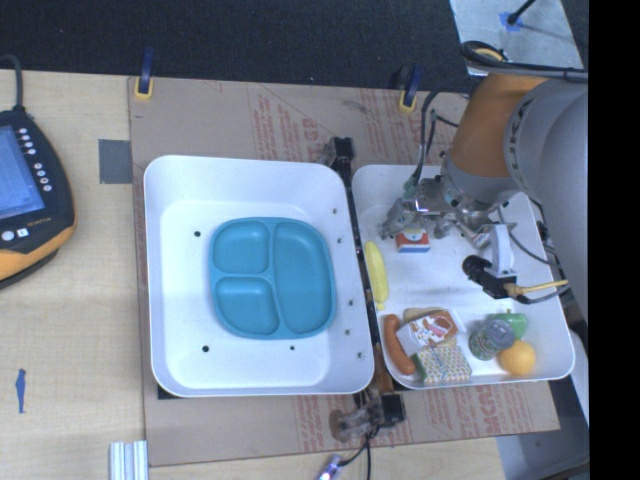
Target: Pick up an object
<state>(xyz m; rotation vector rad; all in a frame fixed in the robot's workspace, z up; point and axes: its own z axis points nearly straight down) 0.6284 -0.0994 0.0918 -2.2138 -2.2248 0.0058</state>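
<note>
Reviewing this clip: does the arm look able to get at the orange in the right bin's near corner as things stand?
Probably yes. The orange lies exposed from above near the right bin's corner, a green-topped item touching it. The gripper is over the far end.

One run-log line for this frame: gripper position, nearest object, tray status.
gripper: low in right bin | nearest: small red-and-white carton, grasp unconfirmed | blue tray: left bin, nothing on it

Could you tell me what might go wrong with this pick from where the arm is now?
1. The gripper sits over a small red, white and blue item and hides its top, so a grasp could be off-centre and slip.
2. The item lies close to the right bin's far wall, which may obstruct the approach.
3. The yellow corn lies just beside it along the left wall and might get nudged.
</note>
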